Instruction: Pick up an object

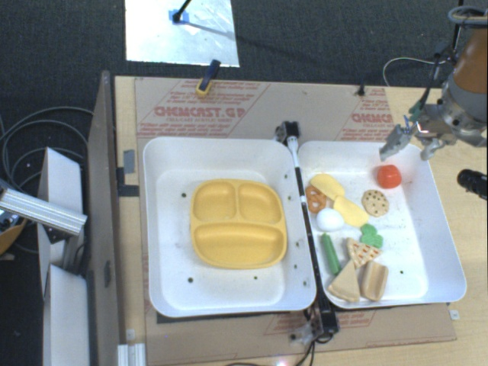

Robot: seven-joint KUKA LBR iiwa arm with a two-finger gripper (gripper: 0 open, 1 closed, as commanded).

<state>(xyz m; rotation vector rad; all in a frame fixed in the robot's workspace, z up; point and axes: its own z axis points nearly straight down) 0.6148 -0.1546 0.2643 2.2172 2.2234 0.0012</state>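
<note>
- Claw [412, 145] at right upper part of frame, over top edge of right bin [446, 239], fingers spread, nothing between them.
- Arm [467, 90] comes in from right edge, grey, orange band above wrist.
- Tomato [389, 176] red, in right bin, just below and left of claw, apart from it.
- Cookie [374, 202] below tomato, near it.
- Banana [338, 197] yellow, slanted, left of cookie; pretzel [316, 199] touching its left side.
- Egg [330, 220] white, under banana, touching.
- Broccoli [371, 235] green, right of egg.
- Pizza slice [363, 252] below broccoli.
- Green stick [330, 253] upright along left wall of right bin, lower part.
- Bread pieces [361, 281], two tan, bottom of right bin, side by side.
- Left bin [171, 204] holds yellow tray [238, 223], three compartments, centred.
- Bins sit side by side, touching, on cardboard sheet [229, 105] on table.
- Yellow-blue clip [207, 78] on cardboard top edge, upper middle.
- Foil sheet [183, 20] on dark floor, top of frame.
- Cables [38, 132] at left.
</note>
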